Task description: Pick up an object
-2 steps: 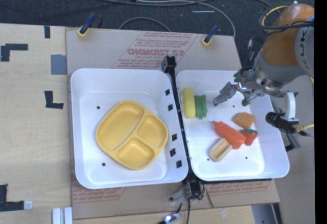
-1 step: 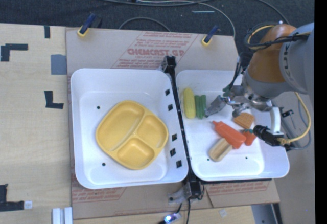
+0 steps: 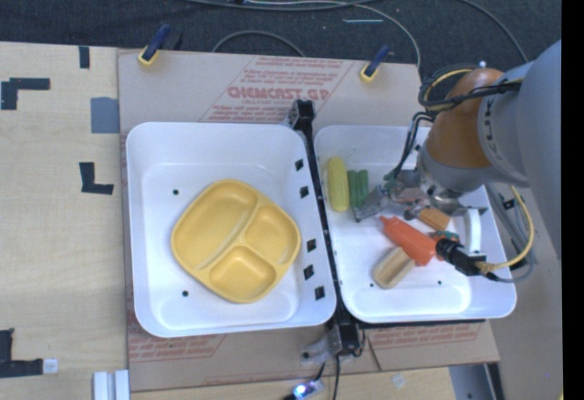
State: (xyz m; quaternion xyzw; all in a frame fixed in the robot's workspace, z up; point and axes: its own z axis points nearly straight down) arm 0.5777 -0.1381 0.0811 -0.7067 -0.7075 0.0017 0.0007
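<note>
Grey arm with orange band [image 3: 465,129] reaches in from the right, wrist over the right shallow white bin [image 3: 365,298]. The tool [image 3: 376,200] sits low in that bin, its dark fingertips next to the green block [image 3: 358,186]. How far the tool is open can't be told from this angle; nothing is clearly seen between its tips.

Right bin contents: yellow corn-like cylinder [image 3: 338,183] lying lengthwise along the left wall, green block just beside it on the right, close to touching. Orange carrot-shaped toy [image 3: 409,240] lies on a slant mid-bin, below the wrist. Tan bread-roll-shaped piece [image 3: 392,268] lies just below the carrot, near or touching its lower side. A small orange-brown piece [image 3: 434,217] sits under the wrist, partly hidden.

Left shallow white bin [image 3: 146,206] holds a yellow plastic divided plate [image 3: 235,240], three compartments, turned at an angle, roughly centred, with bare white floor all around it.

Open room: lower right corner of the right bin and its upper strip are bare floor. The yellow and green pieces crowd the divider between the bins. Black and yellow cables [image 3: 497,257] loop off the wrist over the bin's right rim. Both bins rest on a brown cardboard sheet [image 3: 274,88] on the light wood bench [image 3: 55,225].
</note>
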